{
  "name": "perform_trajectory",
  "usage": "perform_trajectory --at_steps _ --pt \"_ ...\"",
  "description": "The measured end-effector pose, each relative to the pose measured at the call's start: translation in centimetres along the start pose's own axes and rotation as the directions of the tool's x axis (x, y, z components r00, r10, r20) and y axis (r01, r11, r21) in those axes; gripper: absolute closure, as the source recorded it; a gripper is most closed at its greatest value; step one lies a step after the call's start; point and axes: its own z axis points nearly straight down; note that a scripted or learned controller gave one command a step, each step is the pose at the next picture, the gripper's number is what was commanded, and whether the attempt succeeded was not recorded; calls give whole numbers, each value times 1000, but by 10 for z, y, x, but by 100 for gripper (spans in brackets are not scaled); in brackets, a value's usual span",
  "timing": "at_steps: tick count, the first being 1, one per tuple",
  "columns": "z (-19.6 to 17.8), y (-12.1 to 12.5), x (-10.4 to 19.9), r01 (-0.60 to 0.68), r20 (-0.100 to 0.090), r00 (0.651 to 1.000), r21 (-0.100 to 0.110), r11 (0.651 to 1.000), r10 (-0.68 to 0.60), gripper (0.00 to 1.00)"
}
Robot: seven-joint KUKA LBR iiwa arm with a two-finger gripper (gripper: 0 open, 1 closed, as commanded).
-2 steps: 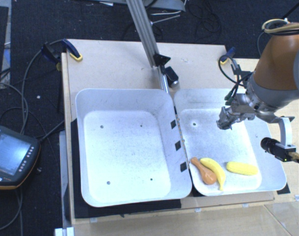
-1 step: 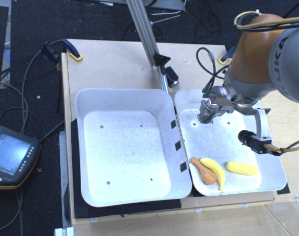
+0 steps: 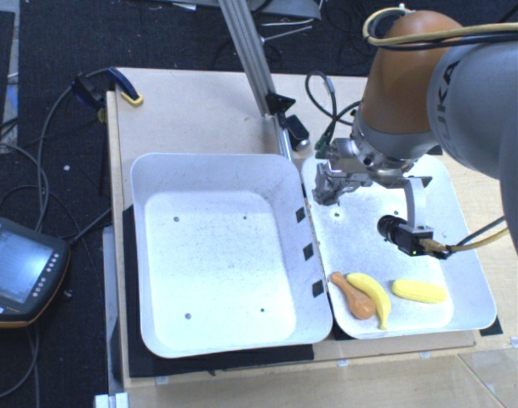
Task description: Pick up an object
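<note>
My gripper (image 3: 328, 189) hangs over the upper left part of the right bin (image 3: 463, 253), close to the divider between the two bins. Nothing shows between its fingers. Three small objects lie near the front of the right bin, well below the gripper: a yellow banana (image 3: 373, 294), an orange-brown spoon-shaped piece (image 3: 352, 296) lying against it on its left, and a yellow lemon-shaped piece (image 3: 420, 291) to its right.
The left bin (image 3: 156, 185) stands beside the right one. A slanted metal rail (image 3: 254, 66) runs from the top down to the bins' junction. A black fitting with a cable (image 3: 403, 232) hangs over the right bin. A teach pendant (image 3: 20, 270) lies left of the bench.
</note>
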Motion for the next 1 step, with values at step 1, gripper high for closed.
perform_trajectory --at_steps 1 --pt "5 13 60 1 0 1000 1 1000 -1 100"
